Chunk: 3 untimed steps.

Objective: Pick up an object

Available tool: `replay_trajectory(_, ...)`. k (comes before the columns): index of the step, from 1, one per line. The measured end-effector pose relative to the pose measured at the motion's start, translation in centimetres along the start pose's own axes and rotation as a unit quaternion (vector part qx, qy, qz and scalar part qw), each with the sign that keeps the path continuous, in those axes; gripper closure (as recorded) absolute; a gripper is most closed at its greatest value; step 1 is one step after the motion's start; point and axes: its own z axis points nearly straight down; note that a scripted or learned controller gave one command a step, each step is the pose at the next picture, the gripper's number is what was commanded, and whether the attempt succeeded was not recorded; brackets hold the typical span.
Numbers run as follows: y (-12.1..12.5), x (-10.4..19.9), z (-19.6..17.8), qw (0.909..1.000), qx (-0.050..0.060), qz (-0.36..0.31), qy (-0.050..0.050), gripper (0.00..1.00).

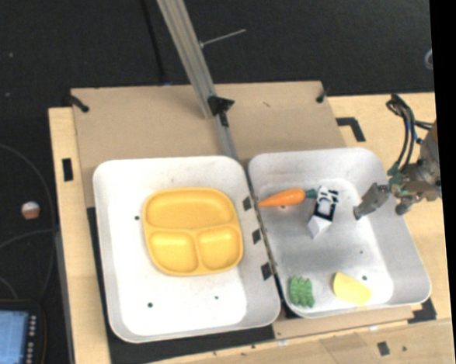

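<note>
Green broccoli (300, 290) and a yellow lemon (351, 288) sit at the right bin's (400, 243) front edge, the carrot (281, 198) and small carton (323, 210) crowd together behind, so the gripper (369, 201), its jaw state unclear, risks nudging both.

Right bin (387, 236) holds four objects. Carrot (282, 199), orange with green top, lies flat at far left, tip at the divider, top pointing right. Carton (323, 211), white with black print, tilted, just right of carrot top, touching or nearly. Green piece (300, 290), bumpy, near left corner. Lemon (351, 288), yellow, near edge, right of green piece, apart.
</note>
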Motion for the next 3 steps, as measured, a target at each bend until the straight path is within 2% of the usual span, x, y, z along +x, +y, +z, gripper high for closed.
replay_trajectory(1,0.0,0.0,0.0,1.0000,0.000,0.000,0.000,0.00)
replay_trajectory(3,0.9,0.0,12.0,1.0000,0.003,0.002,0.000,0.00)
